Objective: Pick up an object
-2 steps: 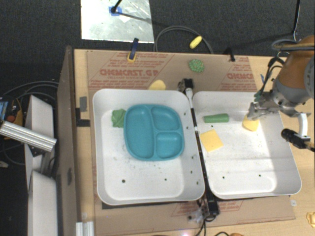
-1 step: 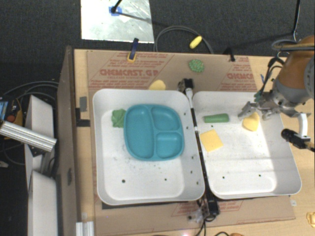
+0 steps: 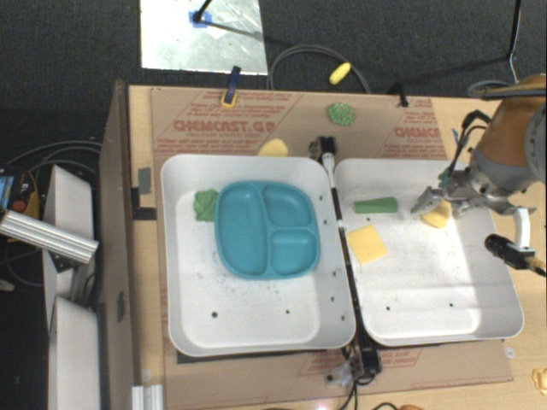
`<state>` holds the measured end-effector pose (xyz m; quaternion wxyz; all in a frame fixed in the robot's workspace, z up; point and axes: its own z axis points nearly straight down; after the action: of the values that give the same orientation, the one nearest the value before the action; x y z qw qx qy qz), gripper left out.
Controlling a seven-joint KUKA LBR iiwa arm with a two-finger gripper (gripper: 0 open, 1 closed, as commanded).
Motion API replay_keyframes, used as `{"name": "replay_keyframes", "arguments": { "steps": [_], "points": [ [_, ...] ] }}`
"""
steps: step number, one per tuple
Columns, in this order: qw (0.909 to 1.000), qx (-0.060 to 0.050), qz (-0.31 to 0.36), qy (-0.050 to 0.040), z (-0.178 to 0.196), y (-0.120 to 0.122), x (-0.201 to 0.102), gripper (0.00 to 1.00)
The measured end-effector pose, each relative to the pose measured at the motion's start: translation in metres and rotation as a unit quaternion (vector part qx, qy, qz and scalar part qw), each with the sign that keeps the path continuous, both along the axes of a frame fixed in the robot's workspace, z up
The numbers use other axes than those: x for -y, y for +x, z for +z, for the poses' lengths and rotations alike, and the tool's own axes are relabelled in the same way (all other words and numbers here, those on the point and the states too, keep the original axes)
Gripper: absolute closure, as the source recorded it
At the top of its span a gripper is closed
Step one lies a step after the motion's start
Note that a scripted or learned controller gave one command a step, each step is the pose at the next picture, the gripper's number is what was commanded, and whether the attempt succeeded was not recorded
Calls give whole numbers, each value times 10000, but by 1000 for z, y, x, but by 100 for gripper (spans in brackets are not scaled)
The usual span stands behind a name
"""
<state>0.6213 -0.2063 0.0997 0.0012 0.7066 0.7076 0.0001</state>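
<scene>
Cables and a grey metal bar (image 3: 47, 236) sit at the far left, off the edge of the tabletop (image 3: 214, 126), which is covered with printed brown cardboard. Next comes the left bin (image 3: 184, 314), a shallow white tray. A blue divided plate (image 3: 267, 231) lies in its upper middle, flat, with three compartments. A small green piece (image 3: 205, 203) lies touching the plate's upper left edge. Just above this bin's top rim, on the cardboard, rests a pale yellow rounded object (image 3: 273, 149). Farther up, a round green object (image 3: 341, 114) lies on the cardboard, and a yellow object (image 3: 339, 73) lies beyond the tabletop's far edge, beside a looping cable.

A black divider (image 3: 339, 229) runs between the two bins. The right bin (image 3: 444, 314) holds a flat green bar (image 3: 376, 205) near its top left and a yellow square block (image 3: 367, 243) just below it, the two apart. Further right, in the bin's upper part, a small yellow wedge (image 3: 436, 219) lies on the bin floor.

The hand (image 3: 438, 200) is directly over that wedge, low in the bin, with its fingers (image 3: 425, 201) spread apart on either side. The wedge looks to be between the fingertips, though whether they touch it I cannot tell. The grey arm (image 3: 504, 165) with its orange band (image 3: 517, 131) enters from the right.
</scene>
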Motion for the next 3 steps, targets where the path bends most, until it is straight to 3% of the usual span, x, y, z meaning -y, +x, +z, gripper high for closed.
{"name": "replay_keyframes", "arguments": {
  "steps": [1,2,3],
  "points": [
    [10000,22,7,-5,12,2,0,100],
    [10000,20,7,-5,11,1,0,0],
    [10000,39,11,-8,23,3,0,100]
  ]
}}
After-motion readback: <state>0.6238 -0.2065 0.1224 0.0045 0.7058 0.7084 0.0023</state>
